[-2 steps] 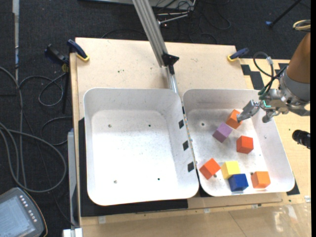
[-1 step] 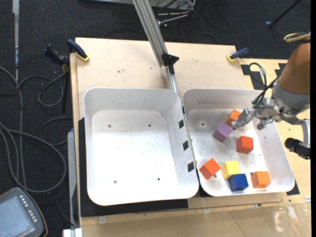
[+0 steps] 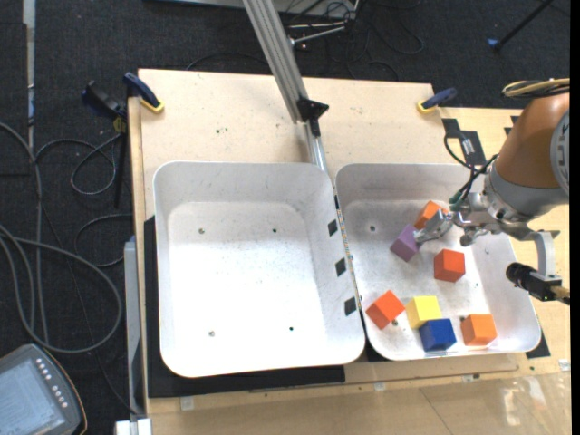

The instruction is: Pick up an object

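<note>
A: Since you asked where the gripper (image 3: pixel 433 227) sits, it's low in the right bin (image 3: pixel 521 320), near the back, fingers pointing left at the purple block (image 3: pixel 405 244). You can't tell from this slant whether they're wide or narrow, and nothing shows between them, so don't log a grasp.

B: Which object do you call the target?

A: Purple block, my guess. It lies tilted just left of the fingertips, maybe touching, too tight to call. An orange block (image 3: pixel 428 214) sits right behind the gripper, and a red-orange block (image 3: pixel 449 265) is just in front.

B: How will it handle?

A: You're looking at small hard cubes, likely light and stiff, nothing fragile. Flat faces, so take it across 2 opposite sides, square on. Tilted as it is, a corner pinch could squirt it out.

B: Other options?

A: You've got 4 more along the front wall: orange block in front (image 3: pixel 387 308), yellow block (image 3: pixel 422 311), blue block (image 3: pixel 438 334), orange block at the corner (image 3: pixel 478 329). Yellow and blue touch, so you'd get poor finger room there.
</note>
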{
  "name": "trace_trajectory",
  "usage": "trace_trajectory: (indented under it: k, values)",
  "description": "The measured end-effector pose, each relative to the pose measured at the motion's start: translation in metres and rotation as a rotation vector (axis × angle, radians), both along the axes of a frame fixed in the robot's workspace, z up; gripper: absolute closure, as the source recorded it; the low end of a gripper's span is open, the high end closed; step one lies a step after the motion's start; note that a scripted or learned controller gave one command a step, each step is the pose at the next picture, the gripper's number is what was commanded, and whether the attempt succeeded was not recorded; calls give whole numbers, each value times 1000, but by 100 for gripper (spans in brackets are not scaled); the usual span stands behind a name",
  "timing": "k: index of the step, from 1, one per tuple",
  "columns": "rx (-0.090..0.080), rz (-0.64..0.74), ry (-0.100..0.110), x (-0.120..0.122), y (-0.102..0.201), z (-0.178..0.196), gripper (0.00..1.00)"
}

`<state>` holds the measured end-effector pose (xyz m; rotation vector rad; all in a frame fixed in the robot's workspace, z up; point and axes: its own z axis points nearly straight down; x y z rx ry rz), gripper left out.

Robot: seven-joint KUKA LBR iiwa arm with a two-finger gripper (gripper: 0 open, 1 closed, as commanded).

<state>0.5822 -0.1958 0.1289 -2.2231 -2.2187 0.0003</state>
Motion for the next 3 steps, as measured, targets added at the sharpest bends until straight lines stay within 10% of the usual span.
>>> trace_trajectory:
  k: [1, 2, 3]
  values:
    - [-6, 4, -21, 6, -1, -7, 0]
    - [-5, 2, -24, 7, -1, 1, 100]
    - [-4, 2, -7, 4, -10, 50, 100]
